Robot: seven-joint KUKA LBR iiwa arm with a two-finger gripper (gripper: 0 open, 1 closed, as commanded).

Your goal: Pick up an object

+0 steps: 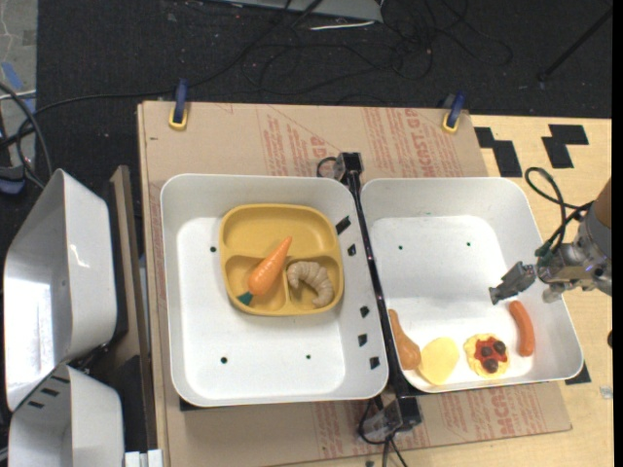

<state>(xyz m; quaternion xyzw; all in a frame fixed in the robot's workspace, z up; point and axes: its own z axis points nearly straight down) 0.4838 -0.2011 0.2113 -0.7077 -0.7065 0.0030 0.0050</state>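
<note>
My gripper (518, 284) reaches in from the right and hovers over the right side of the right bin (438, 232). Just below it lies an orange-red sausage (524, 327), apart from the gripper. Along the bin's front wall sit a small round pizza with dark toppings (487, 353), a pale yellow disc (439, 359) and a brown-orange drumstick-shaped piece (403, 341). In the left bin (195, 339) a yellow divided plate (243, 232) holds a carrot (270, 267) and a pale curled shrimp-like piece (311, 280).
The bins stand on a cardboard-covered bench (292, 134) held by two yellow clamps at the back. Cables cross the black floor behind. White containers (58, 270) stand off the bench at the left. A cable loops near the arm at the right.
</note>
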